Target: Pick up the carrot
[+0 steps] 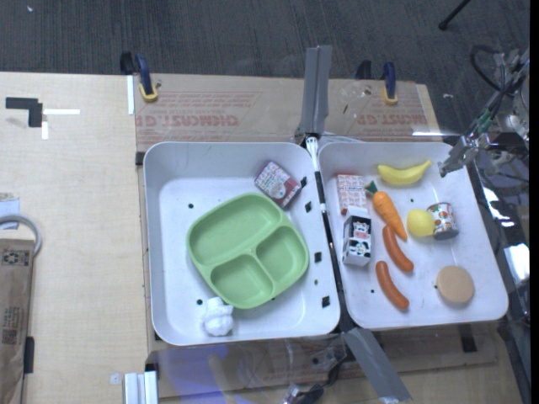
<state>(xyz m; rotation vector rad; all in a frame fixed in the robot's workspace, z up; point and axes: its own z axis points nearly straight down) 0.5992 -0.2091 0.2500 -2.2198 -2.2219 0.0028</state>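
The carrot, orange with a small green top, lies in the right bin, its top end pointing to the back left. It rests between a red-and-white box and a yellow lemon. My gripper hangs at the bin's back right corner, just right of the banana. It is well apart from the carrot, and nothing shows in its grasp.
The right bin also holds two orange-red sausages, a small cow-print carton, a can and a round tan bun. In the left bin are a green divided plate, a small packet and a white lump.
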